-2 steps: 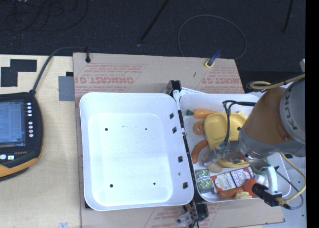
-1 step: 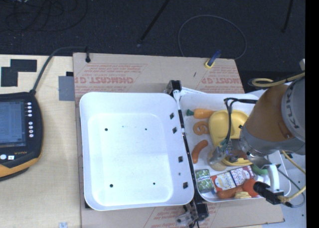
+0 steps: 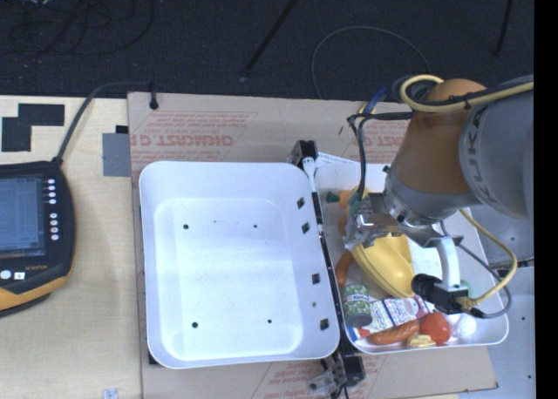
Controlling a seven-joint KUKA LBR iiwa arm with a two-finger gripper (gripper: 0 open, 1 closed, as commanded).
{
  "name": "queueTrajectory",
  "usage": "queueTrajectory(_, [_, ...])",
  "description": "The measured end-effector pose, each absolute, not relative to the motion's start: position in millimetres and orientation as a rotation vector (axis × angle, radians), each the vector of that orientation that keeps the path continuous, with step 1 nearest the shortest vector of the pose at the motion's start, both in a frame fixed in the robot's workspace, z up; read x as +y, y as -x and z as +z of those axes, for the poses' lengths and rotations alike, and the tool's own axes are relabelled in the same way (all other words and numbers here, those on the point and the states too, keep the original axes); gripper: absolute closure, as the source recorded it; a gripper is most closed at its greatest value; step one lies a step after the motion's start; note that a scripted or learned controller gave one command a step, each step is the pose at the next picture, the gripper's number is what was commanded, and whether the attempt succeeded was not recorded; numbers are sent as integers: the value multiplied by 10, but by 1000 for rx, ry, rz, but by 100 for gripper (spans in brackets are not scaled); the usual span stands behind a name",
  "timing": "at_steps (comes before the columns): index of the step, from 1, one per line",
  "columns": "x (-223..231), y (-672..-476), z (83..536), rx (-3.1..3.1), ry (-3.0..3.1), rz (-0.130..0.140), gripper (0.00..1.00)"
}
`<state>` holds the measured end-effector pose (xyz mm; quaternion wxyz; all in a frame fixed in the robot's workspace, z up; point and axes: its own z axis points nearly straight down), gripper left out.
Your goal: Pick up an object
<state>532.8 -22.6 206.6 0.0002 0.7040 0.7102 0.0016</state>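
So, near the right bin's (image 3: pixel 495 329) front edge, a red tomato (image 3: pixel 437 327), a sausage-like piece (image 3: pixel 392 333) and a printed packet (image 3: pixel 388 309) are seen bunched together. Just behind them a yellow banana (image 3: pixel 388 265) is parked mid-bin; it's probably light, smooth plastic, best pinched across its narrow middle. The gripper (image 3: pixel 364 227) is lowered at its far end; its state cannot be told. The left bin (image 3: pixel 161 258) is beside it.

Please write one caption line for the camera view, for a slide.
Arm's gripper low over the cluttered right bin, beside a yellow banana.
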Motion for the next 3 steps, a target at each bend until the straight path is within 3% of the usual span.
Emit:
queueTrajectory(1, [-275,-5304,2011,2226,-2223,-8,0])
queueTrajectory(2, [-796,-5517,1058,2218,-2216,5,0])
queueTrajectory(3, [-961,-4881,928,2213,-2211,17,0])
